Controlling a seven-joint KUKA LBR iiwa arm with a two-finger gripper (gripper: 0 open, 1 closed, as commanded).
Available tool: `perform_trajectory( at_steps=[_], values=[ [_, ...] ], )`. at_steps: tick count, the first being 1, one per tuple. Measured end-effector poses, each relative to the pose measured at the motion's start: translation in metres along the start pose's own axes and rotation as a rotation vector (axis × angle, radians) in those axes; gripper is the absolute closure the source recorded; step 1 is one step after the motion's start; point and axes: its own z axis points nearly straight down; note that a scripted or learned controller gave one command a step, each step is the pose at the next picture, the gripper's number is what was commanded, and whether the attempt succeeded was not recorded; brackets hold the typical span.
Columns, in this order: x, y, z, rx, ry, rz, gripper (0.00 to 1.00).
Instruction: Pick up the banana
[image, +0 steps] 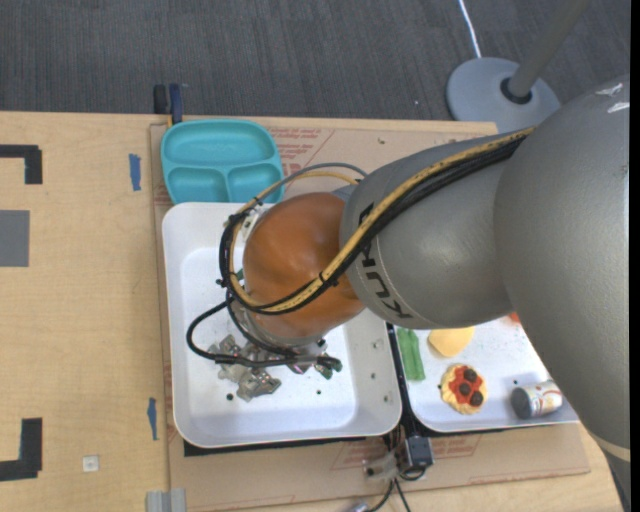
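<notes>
Writing: faint red print on the cardboard under the bins, unreadable. Counter (80, 330) — tan board, blue tape marks; dark carpet beyond. My tool (255, 375) — low in the left bin (190, 300). Banana: I cannot place it.

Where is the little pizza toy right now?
The little pizza toy lies in the right bin, near its front edge, between a green piece and a small can.

Grey arm (480, 230), orange band (290, 265), black cables (205, 325)
</notes>
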Motion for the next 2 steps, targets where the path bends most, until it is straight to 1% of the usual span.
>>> perform_trajectory(
  at_steps=[2],
  values=[
    [-0.004,0.0,-0.021,0.0,-0.012,0.005,1.0]
  ],
)
